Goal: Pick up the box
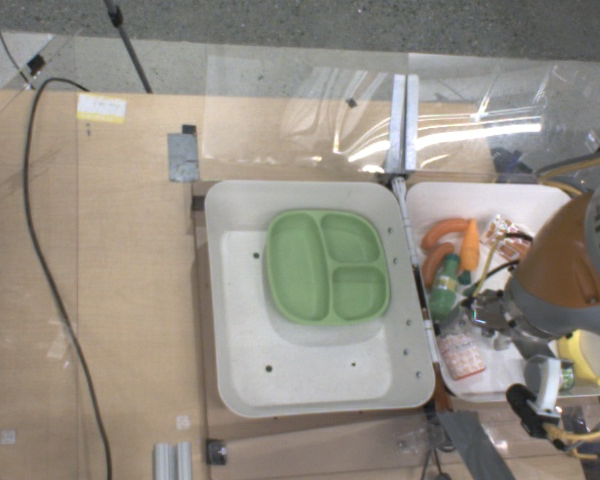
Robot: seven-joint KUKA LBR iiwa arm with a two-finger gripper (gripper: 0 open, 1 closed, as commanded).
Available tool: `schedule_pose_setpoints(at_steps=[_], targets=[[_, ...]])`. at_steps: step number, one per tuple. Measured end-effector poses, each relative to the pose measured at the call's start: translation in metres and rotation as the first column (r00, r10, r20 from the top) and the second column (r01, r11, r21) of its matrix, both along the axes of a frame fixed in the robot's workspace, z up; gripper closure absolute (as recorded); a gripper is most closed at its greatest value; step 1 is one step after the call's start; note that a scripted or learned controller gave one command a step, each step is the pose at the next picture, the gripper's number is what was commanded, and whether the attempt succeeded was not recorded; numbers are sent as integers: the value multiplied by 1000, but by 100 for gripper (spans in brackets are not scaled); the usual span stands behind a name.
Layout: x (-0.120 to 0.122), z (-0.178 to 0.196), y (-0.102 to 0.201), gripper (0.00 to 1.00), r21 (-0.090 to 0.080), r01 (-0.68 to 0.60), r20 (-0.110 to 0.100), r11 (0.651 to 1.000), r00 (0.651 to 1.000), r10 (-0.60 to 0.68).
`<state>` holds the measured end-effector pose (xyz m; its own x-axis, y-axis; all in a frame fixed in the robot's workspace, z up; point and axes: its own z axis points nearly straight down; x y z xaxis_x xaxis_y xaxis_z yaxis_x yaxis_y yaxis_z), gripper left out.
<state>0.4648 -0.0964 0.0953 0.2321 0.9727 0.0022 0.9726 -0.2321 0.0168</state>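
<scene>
From the camera view, the box (461,355) lies flat near the front left corner of the right bin (540,200), a small white carton with red print. Just behind it stands a green bottle (445,286), with two orange sausage-shaped toys (442,234) and a carrot-like piece (469,247) beyond; a printed packet (504,232) sits toward the back wall. A banana (584,357) lies at the right, partly covered. The arm (572,258), orange-banded, hangs over the bin's right half and hides much of what lies under it. The claw (488,313) sits just above and right of the box; I cannot tell its state. The left bin (230,298) holds a green divided plate (328,266). The wooden tabletop (100,298) carries a black cable (42,258), and clear sheeting (310,98) stands behind.
</scene>
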Motion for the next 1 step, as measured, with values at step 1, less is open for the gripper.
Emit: schedule_pose_setpoints(at_steps=[1], targets=[[-1,0,-1,0,6,80,-3,997,997,-80]])
